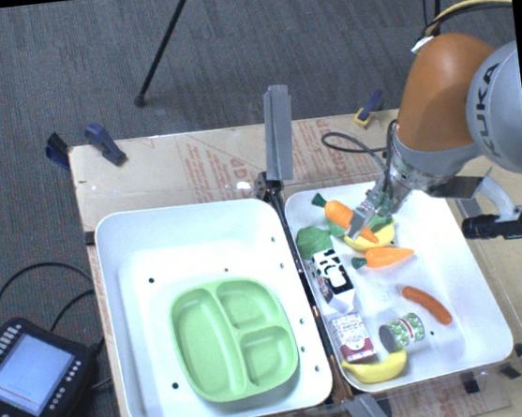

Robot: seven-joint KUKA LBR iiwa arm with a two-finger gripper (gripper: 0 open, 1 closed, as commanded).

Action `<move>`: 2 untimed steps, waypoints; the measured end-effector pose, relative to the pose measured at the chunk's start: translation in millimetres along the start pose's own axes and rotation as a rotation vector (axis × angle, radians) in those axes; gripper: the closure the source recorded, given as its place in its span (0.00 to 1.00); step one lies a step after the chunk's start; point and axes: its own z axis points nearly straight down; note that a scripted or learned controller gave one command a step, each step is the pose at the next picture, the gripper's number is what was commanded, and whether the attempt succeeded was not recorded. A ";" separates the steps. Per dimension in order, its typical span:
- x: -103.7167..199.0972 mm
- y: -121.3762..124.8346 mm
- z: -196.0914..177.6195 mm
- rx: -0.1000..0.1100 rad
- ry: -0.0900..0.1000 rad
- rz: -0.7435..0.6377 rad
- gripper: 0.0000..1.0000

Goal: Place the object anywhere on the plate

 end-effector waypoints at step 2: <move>99.6 0.5 5.5 0.001 0.001 -0.172 0.00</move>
